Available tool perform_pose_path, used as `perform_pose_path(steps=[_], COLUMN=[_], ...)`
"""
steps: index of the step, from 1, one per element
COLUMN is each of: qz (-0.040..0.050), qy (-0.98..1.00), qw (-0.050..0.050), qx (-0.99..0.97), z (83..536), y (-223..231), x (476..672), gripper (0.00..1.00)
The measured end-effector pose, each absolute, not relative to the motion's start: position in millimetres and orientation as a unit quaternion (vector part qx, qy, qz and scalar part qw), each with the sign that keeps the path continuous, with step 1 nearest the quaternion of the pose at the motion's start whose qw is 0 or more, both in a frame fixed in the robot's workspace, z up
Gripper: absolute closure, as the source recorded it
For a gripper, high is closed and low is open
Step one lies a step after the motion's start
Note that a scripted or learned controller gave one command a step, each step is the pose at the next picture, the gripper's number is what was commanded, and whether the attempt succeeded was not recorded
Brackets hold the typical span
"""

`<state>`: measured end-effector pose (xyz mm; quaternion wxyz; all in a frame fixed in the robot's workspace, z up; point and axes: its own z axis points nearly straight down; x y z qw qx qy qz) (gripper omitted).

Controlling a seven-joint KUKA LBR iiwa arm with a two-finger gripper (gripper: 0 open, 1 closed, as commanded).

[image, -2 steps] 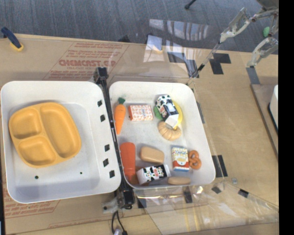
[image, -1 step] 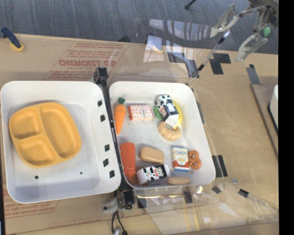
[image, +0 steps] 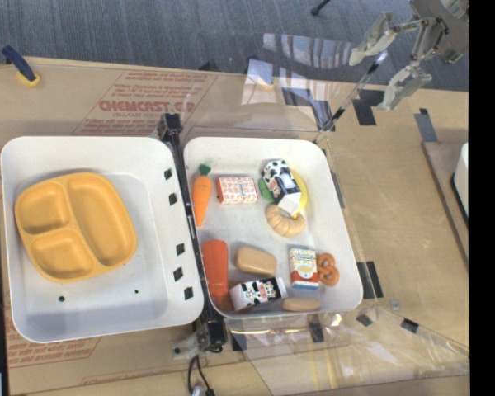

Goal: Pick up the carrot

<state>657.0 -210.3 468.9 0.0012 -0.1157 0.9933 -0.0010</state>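
The carrot (image: 201,198) lies in the right bin (image: 334,221), tight along that bin's left wall, its green top pointing toward the far edge and its orange tip toward the near one. Just below it, along the same wall, lies a thicker orange-red sausage-shaped piece (image: 215,271). To the carrot's right sits a small orange-and-white carton (image: 237,190), close beside it but apart. Further right stands a cow-patterned milk carton (image: 278,180) with a banana (image: 299,195) against it, and a croissant (image: 285,220) just under them. Nearer the front of the bin I see a tan bread slice (image: 256,261), a juice box (image: 304,268), a pretzel (image: 327,268) touching the box's right side, a second cow-patterned carton (image: 257,293) lying on its side, and a pale bread roll (image: 302,304) at the front wall.

The left bin (image: 16,304) holds a yellow divided plate (image: 74,223) (three compartments, set toward the left).

My claw (image: 392,64) hangs at the upper right, well apart from the carrot and outside both bins, above the brown bench (image: 396,205). Its two fingers stand spread apart, with nothing between them.
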Motion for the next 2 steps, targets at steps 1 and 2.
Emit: perform_pose_path(steps=[1, 2], qz=[-0.0020, -0.0012], qy=[1.000, 1.000], qw=[0.003, 0.002], qx=[0.002, -0.028], z=[494.1, 479.0], y=[-210.6, -208.9], x=[657.0, 655.6], gripper=[0.00, 0.00])
